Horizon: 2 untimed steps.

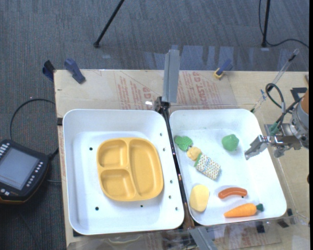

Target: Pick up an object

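While nothing is lifted yet, I read this as the approach step: the arm (305, 116) sits at the right rim of the right bin (250, 120), and its gripper (256, 147) hangs over that bin's right side, above bare white floor. I see nothing between the fingers, and from this slant I cannot tell whether they are spread or pressed together.

Working down by size, the left bin (78, 139) holds a yellow divided plate (130, 169); I judge it a poor pick. The candidates all lie in the right bin. A pale yellow lump (199, 197) sits near the front left, and an orange carrot (242, 210) lies along the front wall with a red sausage (232, 192) just behind it. A patterned block (208, 166) lies tilted mid-bin, touching a small yellow piece (193, 153), which sits just beside a green leafy item (183, 142). A green round piece (230, 142) sits apart from the rest and is nearest the gripper.

My judgement is that the next move calls for shifting left over that green round piece, squaring the fingers either side of it, then descending. It stands clear of its neighbours, so crowding should not trouble the grasp.
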Tool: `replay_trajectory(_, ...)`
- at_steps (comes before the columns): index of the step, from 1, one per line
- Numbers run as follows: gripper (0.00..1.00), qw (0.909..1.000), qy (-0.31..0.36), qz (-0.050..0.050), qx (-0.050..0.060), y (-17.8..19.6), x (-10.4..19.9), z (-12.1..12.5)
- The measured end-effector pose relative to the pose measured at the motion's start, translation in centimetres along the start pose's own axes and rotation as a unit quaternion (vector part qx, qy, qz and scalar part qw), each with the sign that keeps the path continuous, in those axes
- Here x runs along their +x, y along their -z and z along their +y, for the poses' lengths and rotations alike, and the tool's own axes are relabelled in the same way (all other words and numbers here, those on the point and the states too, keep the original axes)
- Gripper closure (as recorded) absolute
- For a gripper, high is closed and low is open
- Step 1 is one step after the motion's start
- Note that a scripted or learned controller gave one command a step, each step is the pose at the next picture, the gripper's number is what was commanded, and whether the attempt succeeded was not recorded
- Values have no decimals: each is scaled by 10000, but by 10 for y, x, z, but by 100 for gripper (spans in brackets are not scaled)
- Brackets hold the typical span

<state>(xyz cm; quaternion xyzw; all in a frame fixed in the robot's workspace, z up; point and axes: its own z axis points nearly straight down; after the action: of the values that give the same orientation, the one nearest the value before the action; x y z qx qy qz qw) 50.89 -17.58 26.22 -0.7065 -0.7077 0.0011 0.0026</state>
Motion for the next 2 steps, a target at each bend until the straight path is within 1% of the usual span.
replay_trajectory(1,0,10000,-74,17,57,-137,24,-10)
replay_trajectory(2,0,9998,210,11,22,-178,28,-34)
